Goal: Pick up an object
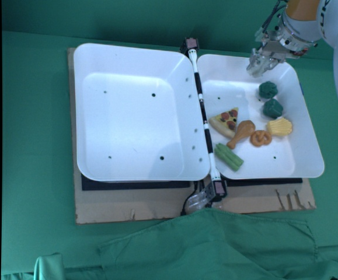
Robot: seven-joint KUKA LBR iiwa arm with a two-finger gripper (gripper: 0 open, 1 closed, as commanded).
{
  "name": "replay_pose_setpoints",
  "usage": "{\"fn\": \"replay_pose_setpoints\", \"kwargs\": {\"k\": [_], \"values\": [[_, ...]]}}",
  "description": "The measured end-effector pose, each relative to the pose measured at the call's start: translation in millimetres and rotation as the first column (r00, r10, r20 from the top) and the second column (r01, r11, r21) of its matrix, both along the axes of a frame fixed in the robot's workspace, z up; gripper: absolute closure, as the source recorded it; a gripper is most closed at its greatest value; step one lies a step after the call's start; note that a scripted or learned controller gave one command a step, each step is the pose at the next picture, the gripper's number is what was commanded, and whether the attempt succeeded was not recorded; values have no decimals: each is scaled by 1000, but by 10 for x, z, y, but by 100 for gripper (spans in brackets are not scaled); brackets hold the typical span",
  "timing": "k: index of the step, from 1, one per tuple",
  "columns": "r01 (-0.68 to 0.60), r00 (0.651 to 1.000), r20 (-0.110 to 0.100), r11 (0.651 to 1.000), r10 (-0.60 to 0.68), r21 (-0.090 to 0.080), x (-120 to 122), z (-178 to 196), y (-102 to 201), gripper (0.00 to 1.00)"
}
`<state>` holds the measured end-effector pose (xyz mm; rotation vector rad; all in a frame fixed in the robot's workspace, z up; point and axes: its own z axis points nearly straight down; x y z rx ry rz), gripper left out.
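The upper green broccoli piece is lying in the right bin, just below and a little right of the gripper, which is hovering at the bin's far edge; whether it is open I cannot tell. A second broccoli piece is sitting just beyond the first, leaving little room there.

left bin — white, beside right bin | cardboard sheet beneath — green cloth in front

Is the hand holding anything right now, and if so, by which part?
Nothing is held. The hand hangs above the right bin's far edge, apart from the toy food below, nearest a dark green piece.
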<state>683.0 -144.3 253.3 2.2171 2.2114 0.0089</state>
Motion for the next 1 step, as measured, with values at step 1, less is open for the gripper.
{"fn": "replay_pose_setpoints", "kwargs": {"k": [1], "values": [[-1,1000,2,1000,1,0,12,679,-47,100]]}}
